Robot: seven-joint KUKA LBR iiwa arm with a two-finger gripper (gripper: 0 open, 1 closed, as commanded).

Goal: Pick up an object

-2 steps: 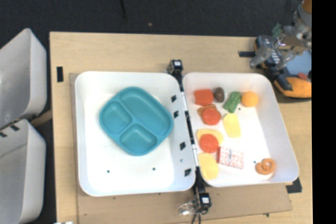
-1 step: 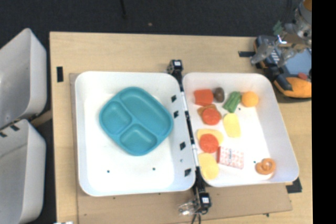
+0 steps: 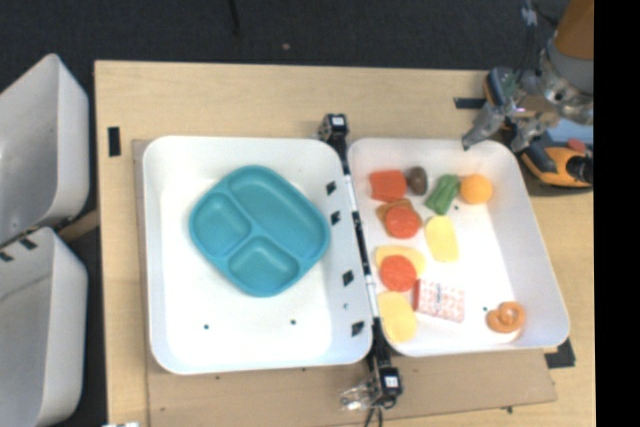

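The arm reached in from the right, and its gripper [image 3: 497, 122] hung above the far right corner of the right bin [image 3: 535, 225], near the bin's rim, with nothing between its fingers; how wide the claw stood could not be told from this slant. The right bin held the loose things: an orange-red block [image 3: 388, 184] near its far left, a dark brown piece [image 3: 416, 180] just beside it, a green piece [image 3: 441, 194] tilted next to that, and an orange ball [image 3: 476, 189] closest to the gripper. Below them lay a red round piece [image 3: 402, 220], a yellow piece [image 3: 441, 239], a second red round piece [image 3: 398, 271] resting on a yellow shape, another yellow block [image 3: 397, 315] at the near left, a small red-and-white packet [image 3: 440, 300] beside it, and an orange ring-like piece [image 3: 506, 317] by the near right corner. The left bin [image 3: 170, 315] held a teal divided tray [image 3: 259, 229], lying flat and turned at a slant.
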